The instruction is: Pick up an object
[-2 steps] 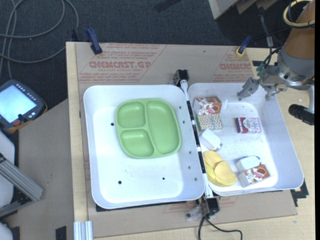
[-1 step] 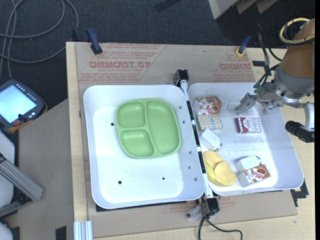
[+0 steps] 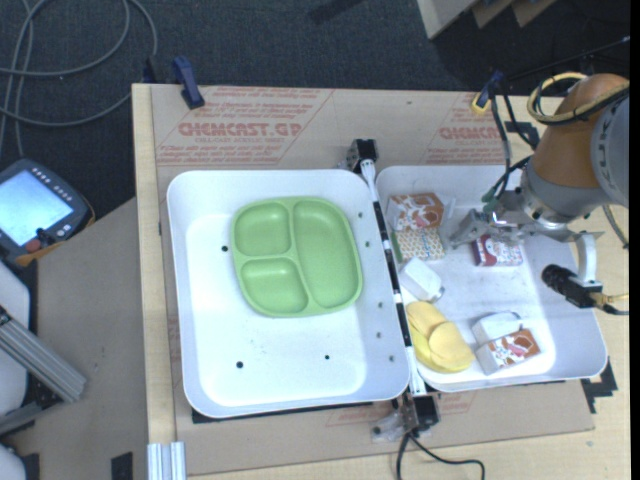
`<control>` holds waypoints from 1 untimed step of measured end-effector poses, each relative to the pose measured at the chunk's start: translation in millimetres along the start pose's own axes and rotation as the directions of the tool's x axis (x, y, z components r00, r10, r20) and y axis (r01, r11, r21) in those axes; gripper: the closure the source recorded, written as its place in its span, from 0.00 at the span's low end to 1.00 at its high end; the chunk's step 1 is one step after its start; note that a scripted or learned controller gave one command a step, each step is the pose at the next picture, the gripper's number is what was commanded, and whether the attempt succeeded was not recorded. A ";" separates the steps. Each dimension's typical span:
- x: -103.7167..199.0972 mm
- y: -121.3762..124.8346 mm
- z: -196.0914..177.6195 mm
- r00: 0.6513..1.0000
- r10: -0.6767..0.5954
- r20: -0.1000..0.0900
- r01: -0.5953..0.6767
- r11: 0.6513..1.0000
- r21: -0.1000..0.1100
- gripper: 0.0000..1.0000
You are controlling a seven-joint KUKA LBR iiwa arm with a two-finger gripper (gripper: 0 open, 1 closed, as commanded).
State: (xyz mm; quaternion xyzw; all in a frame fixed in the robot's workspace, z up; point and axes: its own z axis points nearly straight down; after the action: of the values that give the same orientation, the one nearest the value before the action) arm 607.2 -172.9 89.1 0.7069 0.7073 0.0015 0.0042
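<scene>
End effector point(image 3: 497, 230) hangs over red-white packet point(image 3: 499, 253) in right bin point(image 3: 580, 353). Can't tell if it's apart or together. Green tray point(image 3: 297, 256) sits in left bin point(image 3: 200, 298).

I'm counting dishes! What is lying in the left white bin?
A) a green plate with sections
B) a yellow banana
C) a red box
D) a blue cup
A: the green plate, split into three sections, lies in the left bin.

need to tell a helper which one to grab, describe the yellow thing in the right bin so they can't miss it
Start at the right bin, beside the bin holding the green tray. Follow its left wall toward the near corner to the yellow object. It is the bin's one plain yellow, rounded item; its neighbours are white or printed packets.
</scene>
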 end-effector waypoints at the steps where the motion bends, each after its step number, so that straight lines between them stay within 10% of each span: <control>1: -1.7 1.5 -11.8 1.000 0.000 0.004 0.000 1.000 -0.005 1.00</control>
State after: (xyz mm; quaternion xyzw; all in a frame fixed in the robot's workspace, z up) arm 608.6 -174.6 101.0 0.7069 0.7072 0.0018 0.0075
